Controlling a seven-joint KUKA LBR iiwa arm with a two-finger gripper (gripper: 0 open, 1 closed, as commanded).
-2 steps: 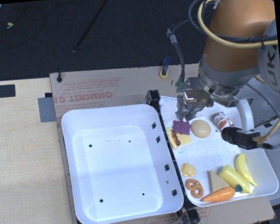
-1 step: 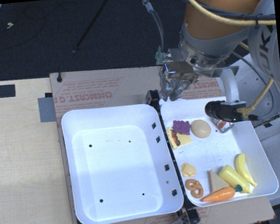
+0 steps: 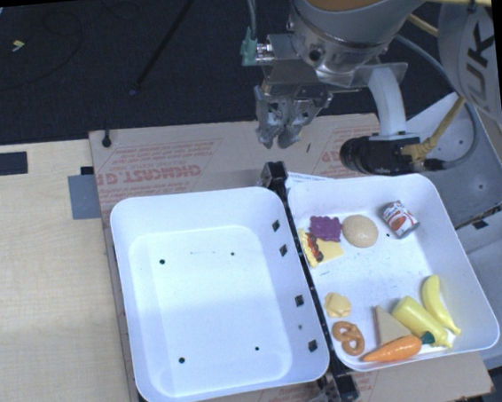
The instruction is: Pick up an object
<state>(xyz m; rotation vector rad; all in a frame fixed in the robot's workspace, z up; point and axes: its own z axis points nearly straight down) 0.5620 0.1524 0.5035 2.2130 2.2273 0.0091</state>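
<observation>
The pincer [image 3: 281,130] hangs above the cardboard sheet [image 3: 184,158], beyond the far rim of the right bin [image 3: 447,246] and just past the black divider [image 3: 298,271] where the two bins meet. Its fingers point down and look drawn close together with nothing between them, though the tips are too blurred to tell how wide the gap is. Above it the grey arm [image 3: 347,16] with its orange band fills the top of the view.

Taking the right bin as the landmark: near its far wall, toward the divider, lies a purple bunch of grapes [image 3: 325,228] touching a yellow cheese wedge [image 3: 321,249]. Just beside these, further from the divider, sits a tan bread roll [image 3: 359,231], and beyond that a small red and white can [image 3: 399,219] tilted on its side. Near the bin's front, close to the divider, there is a small yellow lump [image 3: 337,304], a pretzel [image 3: 347,337] and an orange carrot [image 3: 391,349] lying along the front wall. Beside the carrot a tan wedge [image 3: 387,322] rests against a yellow bottle [image 3: 417,316], and a banana [image 3: 437,303] lies at the bin's outer side.

The left bin [image 3: 145,296] adjoins the right bin across the divider
</observation>
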